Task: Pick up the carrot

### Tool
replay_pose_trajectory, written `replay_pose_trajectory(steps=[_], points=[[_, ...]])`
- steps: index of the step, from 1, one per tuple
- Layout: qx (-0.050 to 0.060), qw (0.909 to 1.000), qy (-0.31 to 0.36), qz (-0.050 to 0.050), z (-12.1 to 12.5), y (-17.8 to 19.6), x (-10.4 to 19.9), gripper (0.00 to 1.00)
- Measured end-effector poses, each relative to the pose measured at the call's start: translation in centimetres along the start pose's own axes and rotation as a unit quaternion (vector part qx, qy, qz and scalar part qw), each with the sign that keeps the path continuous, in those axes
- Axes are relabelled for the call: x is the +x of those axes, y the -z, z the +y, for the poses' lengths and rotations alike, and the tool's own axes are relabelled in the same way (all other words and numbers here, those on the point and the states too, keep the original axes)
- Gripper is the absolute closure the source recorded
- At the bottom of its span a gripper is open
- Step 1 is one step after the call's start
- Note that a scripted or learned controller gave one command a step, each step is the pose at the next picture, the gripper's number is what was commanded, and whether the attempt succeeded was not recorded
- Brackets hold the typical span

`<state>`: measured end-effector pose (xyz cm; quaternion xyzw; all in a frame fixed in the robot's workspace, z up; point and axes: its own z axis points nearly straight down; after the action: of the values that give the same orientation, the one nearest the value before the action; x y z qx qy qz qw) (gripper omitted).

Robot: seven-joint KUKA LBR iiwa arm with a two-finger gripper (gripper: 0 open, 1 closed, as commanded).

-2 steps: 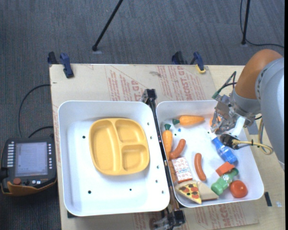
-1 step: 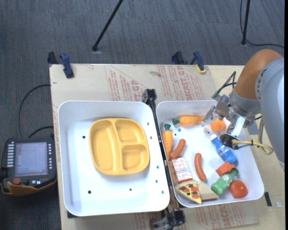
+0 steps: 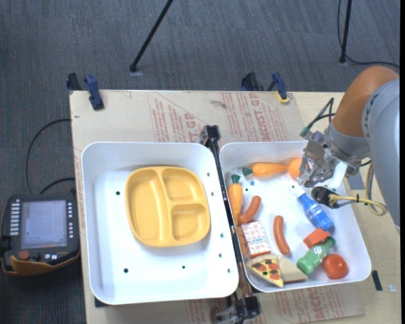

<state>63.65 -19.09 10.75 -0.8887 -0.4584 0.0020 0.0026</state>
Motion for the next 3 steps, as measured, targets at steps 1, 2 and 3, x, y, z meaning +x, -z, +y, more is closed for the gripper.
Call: replay_pose_trajectory(steps=[1,2,3], points=[[0.0,1.0,0.001,0.0,0.0,0.0,0.0,0.0],[-0.001,0.9956,-0.093,0.001,0.1,-2.0,1.0,0.0],[-0.001,0.9959,-0.091,0.0,0.1,-1.0,1.1,1.0]])
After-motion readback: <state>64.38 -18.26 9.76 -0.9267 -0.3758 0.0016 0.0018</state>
